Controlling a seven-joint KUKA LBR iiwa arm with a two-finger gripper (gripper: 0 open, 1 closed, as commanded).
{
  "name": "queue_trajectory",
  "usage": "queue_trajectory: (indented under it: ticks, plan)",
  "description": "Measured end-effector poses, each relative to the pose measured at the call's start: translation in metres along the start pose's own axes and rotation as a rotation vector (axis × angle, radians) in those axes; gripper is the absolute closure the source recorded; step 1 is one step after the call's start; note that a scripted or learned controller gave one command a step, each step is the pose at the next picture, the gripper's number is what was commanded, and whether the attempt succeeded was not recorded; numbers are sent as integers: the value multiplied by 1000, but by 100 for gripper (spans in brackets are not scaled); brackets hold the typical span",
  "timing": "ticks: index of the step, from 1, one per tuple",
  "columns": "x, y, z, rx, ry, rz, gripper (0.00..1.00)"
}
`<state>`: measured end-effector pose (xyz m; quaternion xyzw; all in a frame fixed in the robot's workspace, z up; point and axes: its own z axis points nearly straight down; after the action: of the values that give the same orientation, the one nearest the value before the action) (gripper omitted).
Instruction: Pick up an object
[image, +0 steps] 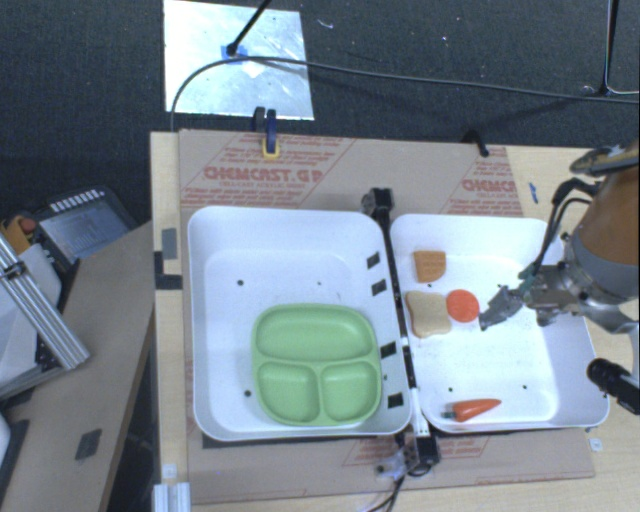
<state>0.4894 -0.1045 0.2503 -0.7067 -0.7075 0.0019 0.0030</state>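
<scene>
The bench (330, 165) carries a cardboard sheet on which two shallow white bins sit side by side, touching along a black clipped seam. The left bin (225, 250) holds a green three-compartment plate (316, 362), set toward its near edge. The right bin (520, 350) holds four small food-shaped items.

The arm (605, 250) enters from the right edge of the camera view, its orange band above the wrist, and extends over the right bin. The gripper (497, 309) points left, low over the bin floor. Jaw opening cannot be determined at this resolution; no item is visible between the fingers.

Items in the right bin, largest first:
- Tan bread slice (430, 314), near the seam, well left of the gripper.
- Red round piece (462, 305), touching the bread slice's right edge, just beside the gripper tip on its left.
- Orange-brown square piece (429, 265), behind the bread slice, apart from it.
- Orange carrot (474, 409), lying flat near the front wall, well apart from the gripper.
</scene>
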Motion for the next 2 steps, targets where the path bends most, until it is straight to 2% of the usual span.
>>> queue_trajectory:
  ticks: [1, 2]
  plan:
    - [0, 1, -4, -7, -1, -2, 0]
    - [-9, -2, 45, -5, -1, 0, 0]
